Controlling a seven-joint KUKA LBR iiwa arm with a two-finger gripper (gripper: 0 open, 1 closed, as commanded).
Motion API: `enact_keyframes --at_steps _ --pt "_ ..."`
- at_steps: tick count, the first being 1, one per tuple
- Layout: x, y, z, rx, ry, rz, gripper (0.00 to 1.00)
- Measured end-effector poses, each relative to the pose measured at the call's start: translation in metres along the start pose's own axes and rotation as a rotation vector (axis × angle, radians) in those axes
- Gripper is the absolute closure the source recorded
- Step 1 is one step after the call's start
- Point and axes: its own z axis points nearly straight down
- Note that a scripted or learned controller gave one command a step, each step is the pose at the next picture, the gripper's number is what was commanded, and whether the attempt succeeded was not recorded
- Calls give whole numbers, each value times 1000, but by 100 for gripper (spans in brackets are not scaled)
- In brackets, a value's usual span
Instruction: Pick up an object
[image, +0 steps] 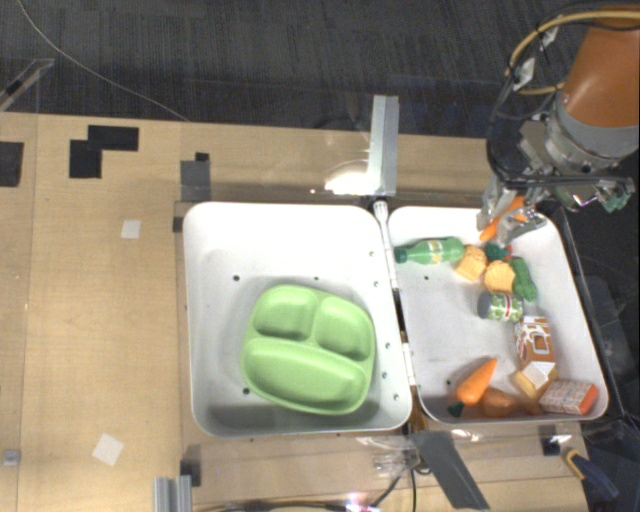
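Two shallow white bins sit side by side on the wooden bench. The left bin (205, 300) holds one thing: a light green plastic plate with three compartments (310, 348), lying flat a little below the bin's middle.

The right bin (440, 340) holds a scatter of small toy foods. A green bottle with a yellow label (430, 251) lies on its side near the top left, its cap pointing toward the divider between the bins. Just right of it sit a yellow-orange chunk (471, 265) and an orange block (499, 275), with a dark green leafy piece (523, 281) touching that block. Below them is a small can with a green and white label (503, 306). Further down the right wall stand a small white and brown carton (535, 341) and a pale yellow wedge (533, 378). Along the bottom edge lie an orange carrot (476, 382), tilted, a brownish sausage-like piece (500, 404) and a red and white box (570, 397).

The grey arm with the orange band reaches in at the upper right. Its gripper (497, 222) hangs over the top right corner of the right bin, and a small orange item (490, 231) shows at the fingertips, but whether it is clasped between them cannot be told, nor how the fingers are set
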Motion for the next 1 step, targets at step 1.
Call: enact_keyframes --at_steps 1 --pt "1 12 54 -5 2 -229 100"
